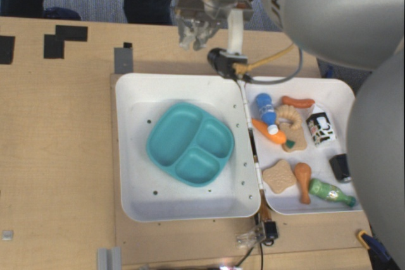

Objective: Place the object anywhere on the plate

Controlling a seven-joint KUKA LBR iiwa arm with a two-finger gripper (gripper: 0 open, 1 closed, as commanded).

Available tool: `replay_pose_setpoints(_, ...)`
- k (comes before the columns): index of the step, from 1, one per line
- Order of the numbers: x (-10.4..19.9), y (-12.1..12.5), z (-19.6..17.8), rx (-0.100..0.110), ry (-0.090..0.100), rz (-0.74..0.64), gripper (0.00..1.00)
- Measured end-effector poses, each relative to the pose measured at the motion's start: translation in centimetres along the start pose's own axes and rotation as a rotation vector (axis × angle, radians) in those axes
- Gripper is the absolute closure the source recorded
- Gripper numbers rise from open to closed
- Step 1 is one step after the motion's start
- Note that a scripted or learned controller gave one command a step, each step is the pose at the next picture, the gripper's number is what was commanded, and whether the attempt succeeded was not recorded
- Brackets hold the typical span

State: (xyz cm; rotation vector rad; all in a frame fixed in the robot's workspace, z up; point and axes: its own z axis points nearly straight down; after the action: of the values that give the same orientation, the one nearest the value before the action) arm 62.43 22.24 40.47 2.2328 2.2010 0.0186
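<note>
Camera view. The gripper (193, 31) hangs high above the bench, beyond the far rim of the left bin (130, 136). Whether anything sits between its fingers cannot be told, nor how far they stand apart: they blur into grey metal. The teal plate (190, 143) lies below and nearer the camera than the fingers, nothing resting on it. Candidate objects, among them a blue bottle (266, 108), a carrot (268, 132) and a green bottle (331, 192), lie in the right bin (345, 88). Judged step: before or between picks; next, descend onto one object. The arm's bulk hides the right bin's far side.
</note>
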Motion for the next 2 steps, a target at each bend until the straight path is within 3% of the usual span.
replay_pose_setpoints(1,1.4,4.3,5.2,0.01,-0.004,0.163,1.0)
replay_pose_setpoints(2,1.4,4.5,-3.0,0.004,0.0,0.373,1.0)
